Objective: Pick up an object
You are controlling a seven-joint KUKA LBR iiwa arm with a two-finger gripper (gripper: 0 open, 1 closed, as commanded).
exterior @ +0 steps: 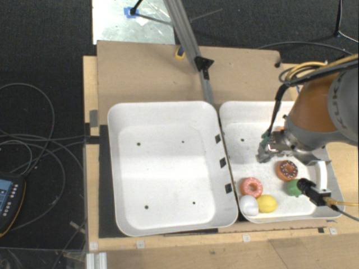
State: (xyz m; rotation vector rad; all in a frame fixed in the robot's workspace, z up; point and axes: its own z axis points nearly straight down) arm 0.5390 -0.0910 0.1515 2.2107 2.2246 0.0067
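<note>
The right bin (241,122) holds several small toys near its front: a pink frosted donut (251,186), a brown sprinkled donut (287,170), a yellow lemon-like piece (267,204), a white round piece (249,206) and a green piece (293,188). My gripper (267,150) hangs over the middle of the right bin, just left of the brown donut and above the pink one. Nothing shows between its tips. The wrist and the orange band (314,108) cover the bin's right side.
The left bin (162,167) lies beside the right one, their rims meeting at black clips (222,161). A grey pole (185,27) slants down from the top to the bins' far edge. Cables loop from the arm at the right.
</note>
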